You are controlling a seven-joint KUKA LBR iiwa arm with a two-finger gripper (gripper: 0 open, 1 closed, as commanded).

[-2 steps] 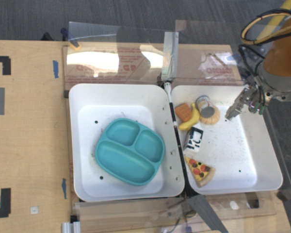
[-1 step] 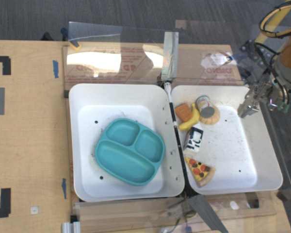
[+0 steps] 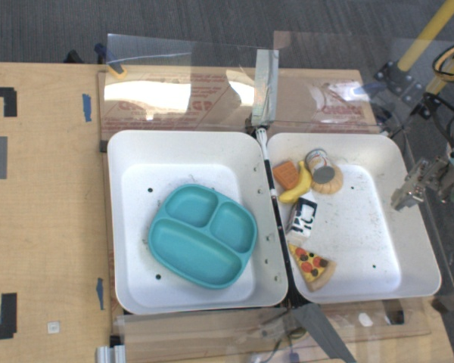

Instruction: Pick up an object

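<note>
The claw (image 3: 420, 191) hangs by the right bin's (image 3: 386, 278) outer rim, grip unclear; yellow banana (image 3: 296, 188) inside.

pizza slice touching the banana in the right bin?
Apart. The camera view shows the pizza slice near the bin's front and the banana further back, with a black-and-white card between them.

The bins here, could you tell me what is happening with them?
A robot is set to pick up an object. The gripper sits at the right bin's right edge, above the rim, with no object between its fingers. A banana, pizza slice and other toys lie along that bin's left side. The left bin bears a teal plate.
</note>
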